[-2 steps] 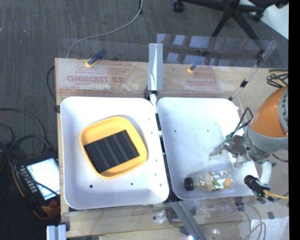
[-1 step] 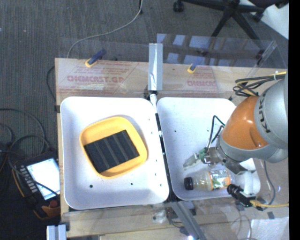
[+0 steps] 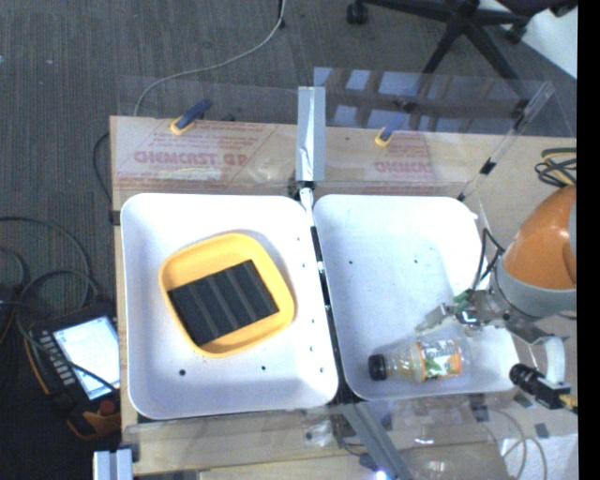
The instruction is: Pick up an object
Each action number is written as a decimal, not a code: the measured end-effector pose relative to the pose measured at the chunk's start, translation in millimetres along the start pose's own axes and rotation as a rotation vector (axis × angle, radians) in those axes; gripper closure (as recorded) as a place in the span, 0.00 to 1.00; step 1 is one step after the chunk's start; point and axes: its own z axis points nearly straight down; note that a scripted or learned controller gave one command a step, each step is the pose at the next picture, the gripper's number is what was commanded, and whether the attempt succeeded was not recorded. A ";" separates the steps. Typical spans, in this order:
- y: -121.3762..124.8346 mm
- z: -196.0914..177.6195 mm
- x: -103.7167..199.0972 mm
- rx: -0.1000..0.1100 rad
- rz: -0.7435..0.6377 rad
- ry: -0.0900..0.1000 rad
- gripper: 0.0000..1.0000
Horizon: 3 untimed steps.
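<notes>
Lying on its side near the front edge of the right bin [image 3: 394, 253]: a small clear bottle [image 3: 419, 362] with a dark cap. Just above it at the bin's right rim, the tool [image 3: 466, 314]; whether spread or pressed together, cannot tell. In the left bin [image 3: 141, 281], a yellow tray [image 3: 227, 292] with a dark ribbed insert. Farther back, the brown bench [image 3: 216, 155], two clamps, grey carpet, a cable, and an office chair base [image 3: 459, 28].

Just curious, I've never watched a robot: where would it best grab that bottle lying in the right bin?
Probably across the bottle's round middle, coming from above. It lies on its side, cap pointing left, so the hand would likely close across its narrow width.
</notes>
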 end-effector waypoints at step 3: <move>0.5 17.8 9.9 -0.001 0.008 0.001 0.00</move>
